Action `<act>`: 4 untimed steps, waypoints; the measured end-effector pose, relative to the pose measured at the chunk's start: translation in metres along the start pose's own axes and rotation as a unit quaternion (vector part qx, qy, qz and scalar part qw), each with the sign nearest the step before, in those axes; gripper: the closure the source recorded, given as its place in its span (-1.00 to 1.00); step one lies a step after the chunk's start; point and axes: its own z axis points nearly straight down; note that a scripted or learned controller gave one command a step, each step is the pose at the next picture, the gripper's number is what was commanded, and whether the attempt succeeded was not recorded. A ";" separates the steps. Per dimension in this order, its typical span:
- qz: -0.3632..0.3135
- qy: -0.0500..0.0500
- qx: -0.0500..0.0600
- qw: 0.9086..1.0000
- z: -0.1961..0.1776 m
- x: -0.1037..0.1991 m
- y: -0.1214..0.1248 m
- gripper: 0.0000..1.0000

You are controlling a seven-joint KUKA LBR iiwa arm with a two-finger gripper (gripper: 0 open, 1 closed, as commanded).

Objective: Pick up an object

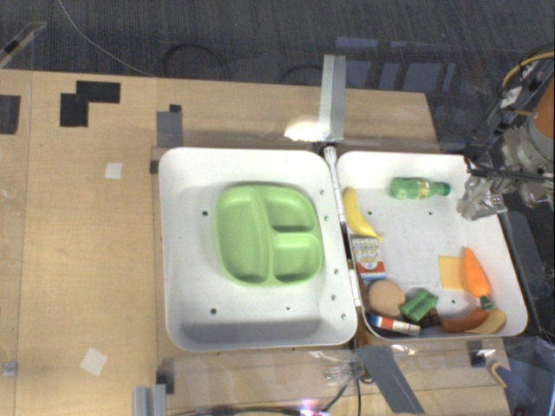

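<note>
The right bin [416, 167] holds a green bottle [419, 188] lying near its far wall, a yellow banana [357, 214] by the divider, a small printed carton [368, 256], a tan potato-like ball [386, 297], a green block [419, 305], a red-and-blue marker [395, 324], a yellow cheese slice [451, 275], an orange carrot [475, 275] and a brown sausage [464, 321]. My gripper [482, 199] hangs at the bin's right rim, to the right of the bottle and above the carrot. Nothing shows between its fingers.
The left bin [186, 258] carries a green sectioned plate [267, 235]. A metal post [333, 102] stands behind the divider between the bins. Wooden bench surface spreads to the left. The arm's wrist and cables [525, 120] occupy the upper right.
</note>
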 end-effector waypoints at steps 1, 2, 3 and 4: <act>-0.184 0.003 -0.003 0.983 -0.003 -0.010 0.000 1.00; -0.381 0.004 -0.005 0.925 -0.003 0.043 0.006 1.00; -0.506 0.001 -0.006 0.862 -0.017 -0.021 -0.002 1.00; -0.611 0.001 -0.007 0.792 -0.012 -0.081 -0.010 1.00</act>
